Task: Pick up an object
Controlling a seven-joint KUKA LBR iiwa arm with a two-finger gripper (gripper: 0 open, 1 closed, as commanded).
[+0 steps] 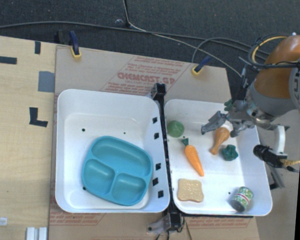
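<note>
The right bin [255, 168] holds several small items. A tan cone-shaped piece [219, 140] lies near its far right, and my gripper [225, 127] hangs right over that piece's upper end. Both grey fingers [210, 125] are spread wide, one on each side of the piece; the gripper is open and holds nothing. A dark teal lump [230, 152] rests just right of the tan piece. An orange carrot [194, 159] lies slantwise in the middle of the bin, and a green ball [176, 128] sits at the far left. A square cracker [190, 190] and a small green can [242, 198] lie along the near side.
The left bin [70, 136] carries a blue divided plate [117, 170]. A black clip strip [161, 144] runs between the two bins. The arm's orange band [286, 53] and cables rise at the upper right. A black fitting [267, 153] juts out by the right bin's edge.
</note>
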